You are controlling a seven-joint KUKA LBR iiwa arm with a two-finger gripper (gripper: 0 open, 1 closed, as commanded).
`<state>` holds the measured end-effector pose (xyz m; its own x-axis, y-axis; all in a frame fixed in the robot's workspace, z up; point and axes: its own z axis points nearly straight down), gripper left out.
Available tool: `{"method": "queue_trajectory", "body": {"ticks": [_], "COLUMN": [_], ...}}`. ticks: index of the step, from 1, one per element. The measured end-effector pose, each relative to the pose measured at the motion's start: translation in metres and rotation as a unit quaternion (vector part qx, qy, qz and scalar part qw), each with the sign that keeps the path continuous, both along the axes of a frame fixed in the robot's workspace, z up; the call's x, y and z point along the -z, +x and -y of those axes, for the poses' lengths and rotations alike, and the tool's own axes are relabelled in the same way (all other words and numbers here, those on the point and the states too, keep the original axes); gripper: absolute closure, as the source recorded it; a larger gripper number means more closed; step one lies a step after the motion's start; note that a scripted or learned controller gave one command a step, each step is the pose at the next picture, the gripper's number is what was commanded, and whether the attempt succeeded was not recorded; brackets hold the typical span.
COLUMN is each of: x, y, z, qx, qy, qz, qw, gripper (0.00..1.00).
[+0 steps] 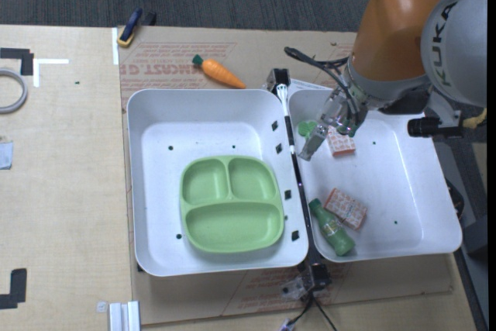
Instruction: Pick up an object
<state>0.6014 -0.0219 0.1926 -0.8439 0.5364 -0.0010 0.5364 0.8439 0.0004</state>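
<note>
At upper right, the arm (457, 35) reads "KUKA"; its gripper (335, 137) grasps a small pink-patterned box (341, 144) over the right bin (403, 190).

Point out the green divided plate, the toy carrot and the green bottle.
green divided plate (231, 203): camera view, on the ridge between its compartments.
toy carrot (222, 73): camera view, on its orange body.
green bottle (333, 232): camera view, on its body.
</note>
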Motion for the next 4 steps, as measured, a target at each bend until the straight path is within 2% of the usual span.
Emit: {"method": "queue_trajectory", "body": {"ticks": [1,2,3,4], "x": [0.0,0.0,0.0,0.0], "y": [0.0,-0.069,-0.1,-0.083], "z": [0.0,0.008,-0.004,0.033], "qx": [0.0,0.005,-0.033,-0.157], "qy": [0.0,0.0,0.0001,-0.0004], "qz": [0.0,0.0,0.0,0.002], "qw": [1.0,1.0,0.9995,0.9876], "gripper": [0.0,0.0,0.0,0.0]}}
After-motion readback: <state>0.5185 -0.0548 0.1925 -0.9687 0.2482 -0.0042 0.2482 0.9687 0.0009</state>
